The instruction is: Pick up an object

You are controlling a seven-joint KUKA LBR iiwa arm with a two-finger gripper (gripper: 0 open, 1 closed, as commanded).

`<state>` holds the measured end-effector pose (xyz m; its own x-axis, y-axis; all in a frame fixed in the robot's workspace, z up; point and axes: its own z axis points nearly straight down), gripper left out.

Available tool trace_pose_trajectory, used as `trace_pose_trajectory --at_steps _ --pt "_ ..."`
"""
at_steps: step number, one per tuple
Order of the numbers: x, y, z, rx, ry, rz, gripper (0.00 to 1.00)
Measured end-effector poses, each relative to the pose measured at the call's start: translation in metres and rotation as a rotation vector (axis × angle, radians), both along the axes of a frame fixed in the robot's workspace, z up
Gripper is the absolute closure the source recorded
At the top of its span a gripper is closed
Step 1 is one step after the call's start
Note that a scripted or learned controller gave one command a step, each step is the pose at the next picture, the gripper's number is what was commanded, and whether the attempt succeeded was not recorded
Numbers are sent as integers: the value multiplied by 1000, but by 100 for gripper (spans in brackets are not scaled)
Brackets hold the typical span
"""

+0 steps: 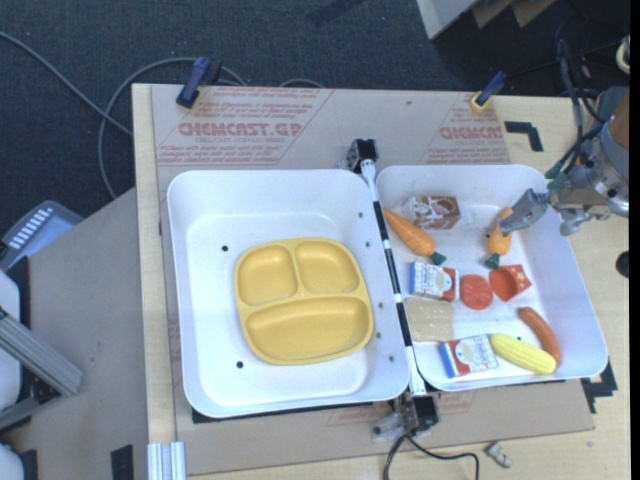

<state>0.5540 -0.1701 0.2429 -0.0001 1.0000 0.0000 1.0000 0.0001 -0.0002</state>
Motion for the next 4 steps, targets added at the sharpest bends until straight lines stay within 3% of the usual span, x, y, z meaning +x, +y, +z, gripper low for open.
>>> trace_pose_trajectory --at_steps 1,2,3,4 --pt "48 -14 -155 1 3 0 0" --pt "-11 45 -159 0 1 0 0" --pt "-10 44 -149 -1 -2 -1 100" --pt "-10 44 -149 0 -1 -1 0"
